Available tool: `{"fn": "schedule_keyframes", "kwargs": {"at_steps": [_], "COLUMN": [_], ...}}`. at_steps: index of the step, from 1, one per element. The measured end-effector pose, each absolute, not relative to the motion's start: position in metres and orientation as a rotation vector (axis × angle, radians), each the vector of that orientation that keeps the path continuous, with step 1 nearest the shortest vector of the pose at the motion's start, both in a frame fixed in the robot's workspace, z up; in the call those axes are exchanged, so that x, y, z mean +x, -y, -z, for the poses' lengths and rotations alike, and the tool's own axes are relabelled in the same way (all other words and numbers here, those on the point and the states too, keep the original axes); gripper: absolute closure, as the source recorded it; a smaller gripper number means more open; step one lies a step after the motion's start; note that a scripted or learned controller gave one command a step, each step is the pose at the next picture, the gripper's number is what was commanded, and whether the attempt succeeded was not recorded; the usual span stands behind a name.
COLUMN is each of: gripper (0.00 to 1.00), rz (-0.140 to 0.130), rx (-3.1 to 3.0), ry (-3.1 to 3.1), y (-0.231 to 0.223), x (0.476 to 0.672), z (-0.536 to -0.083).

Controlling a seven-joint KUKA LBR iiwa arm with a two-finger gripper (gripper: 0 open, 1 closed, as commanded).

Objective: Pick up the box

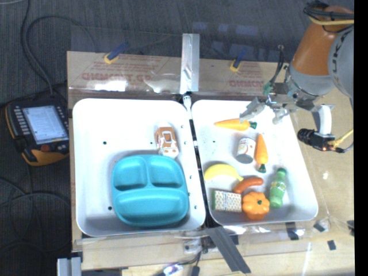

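The gripper hangs wide open; the box, well below-left, looks light and stiff—pinch its long sides.

My bench is a pale wooden board, and two shallow white bins sit on it side by side, touching along their inner walls. The left bin takes the bench's left half, the right bin the other. A clear plastic sheet with red print lies across the back strip of the board, behind both bins, held by a yellow-and-blue clamp on the left and another clamp further right. A strip of silver tape runs upright at the middle.
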State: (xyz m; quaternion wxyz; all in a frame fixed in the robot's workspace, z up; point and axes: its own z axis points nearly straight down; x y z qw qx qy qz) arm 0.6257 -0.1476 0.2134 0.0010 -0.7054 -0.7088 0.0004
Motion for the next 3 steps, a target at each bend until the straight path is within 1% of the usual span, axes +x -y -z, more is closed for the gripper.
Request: {"fn": "schedule_keyframes", "kwargs": {"at_steps": [1,2,3], "gripper": [0.0,0.0,0.0], "rz": [-0.007,-0.005,-0.005], "rx": [-2.577,-2.587,-2.62], "ry": [1.799,1.787,1.736], "y": [0.178,0.185,0.211], "x": [0.619,0.557,0.551], "z": [-0.261,-0.404,-0.433]}}
